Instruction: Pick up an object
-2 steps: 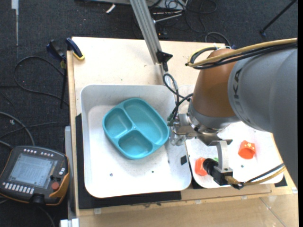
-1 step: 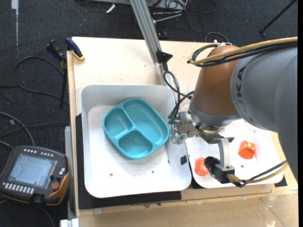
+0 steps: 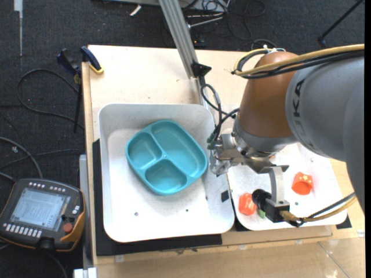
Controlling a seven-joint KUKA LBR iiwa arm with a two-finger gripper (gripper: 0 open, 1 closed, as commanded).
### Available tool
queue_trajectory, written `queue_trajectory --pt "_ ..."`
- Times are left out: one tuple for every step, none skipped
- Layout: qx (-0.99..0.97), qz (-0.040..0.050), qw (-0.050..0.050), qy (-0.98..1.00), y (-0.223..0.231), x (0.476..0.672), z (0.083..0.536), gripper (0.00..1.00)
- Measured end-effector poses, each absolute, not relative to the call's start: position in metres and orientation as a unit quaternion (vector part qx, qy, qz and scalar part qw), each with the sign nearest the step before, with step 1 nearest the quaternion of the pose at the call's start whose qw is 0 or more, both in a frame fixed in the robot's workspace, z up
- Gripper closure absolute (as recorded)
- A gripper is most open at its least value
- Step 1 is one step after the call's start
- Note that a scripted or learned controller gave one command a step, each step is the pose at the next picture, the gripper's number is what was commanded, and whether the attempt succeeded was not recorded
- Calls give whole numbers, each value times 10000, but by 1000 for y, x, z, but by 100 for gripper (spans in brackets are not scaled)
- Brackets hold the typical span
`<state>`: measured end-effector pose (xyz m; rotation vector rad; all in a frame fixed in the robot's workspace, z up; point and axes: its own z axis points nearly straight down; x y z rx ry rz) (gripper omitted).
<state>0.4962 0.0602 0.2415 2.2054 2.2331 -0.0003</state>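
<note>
Teal divided plate (image 3: 167, 156) flat in left bin (image 3: 116, 213); orange lump (image 3: 246, 204) and second orange lump (image 3: 302, 183) apart in right bin (image 3: 322, 201); gripper (image 3: 217, 162) low at the seam between bins, just beside the plate's right rim, open or closed impossible to tell.

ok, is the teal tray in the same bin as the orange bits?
No: the teal tray lies in one bin, the two orange bits in the other bin.

Noted a teach pendant (image 3: 40, 213) on dark carpet (image 3: 40, 114) left of the worktop (image 3: 139, 74); spotted a blue-and-yellow clamp (image 3: 87, 59) at its far-left corner; saw an aluminium rail (image 3: 177, 28) slanting over its far edge.
</note>
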Motion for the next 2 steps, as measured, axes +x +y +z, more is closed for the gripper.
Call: queue_trajectory --pt "7017 -6 17 7125 61 497 251 100" --pt "7018 -13 14 7124 61 497 250 0"
